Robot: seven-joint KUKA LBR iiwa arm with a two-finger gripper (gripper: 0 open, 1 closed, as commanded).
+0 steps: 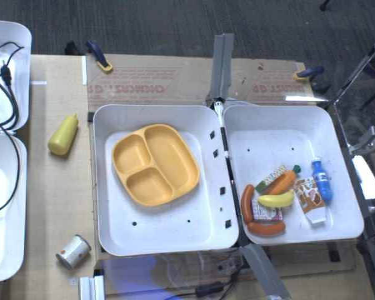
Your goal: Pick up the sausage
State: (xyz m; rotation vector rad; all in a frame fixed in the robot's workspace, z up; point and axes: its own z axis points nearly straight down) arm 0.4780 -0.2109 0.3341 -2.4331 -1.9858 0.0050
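I cannot tell from my feed whether the fingers are released or clenched.

I count two sausages, both in the right bin [269,136], in the clutter at its near side. The left sausage [247,203] is a smooth, reddish-brown, round-ended cylinder lying roughly along the bin's depth, close to the wall shared with the other bin. The near sausage [266,228] has the same glossy skin and lies crosswise, close to the bin's front wall. Their ends almost meet at a corner; I cannot tell if they touch.

Beside them lies one yellow banana [276,199], curved and plastic-looking, resting on one flat red-and-white packet [267,212]. Above the banana sits one orange carrot [280,182], tapered, with a green tip. To the right lie one brown-and-white sachet [311,201] and one small blue bottle [320,181], lying flat just beside it.

The left bin [162,230] holds one yellow plate [155,164], a rounded, matte tray moulded into three compartments. Both bins are shallow, white, hard-shelled and round-cornered, with small dark holes in their floors.

On the counter [56,192], left of the bins, I see one yellow squeeze bottle [63,135] on its side and one small metal can [73,250], also tipped over. Two blue-handled clamps, the left clamp [98,55] and the right clamp [309,74], pin a brown cardboard sheet [150,80] behind the bins.
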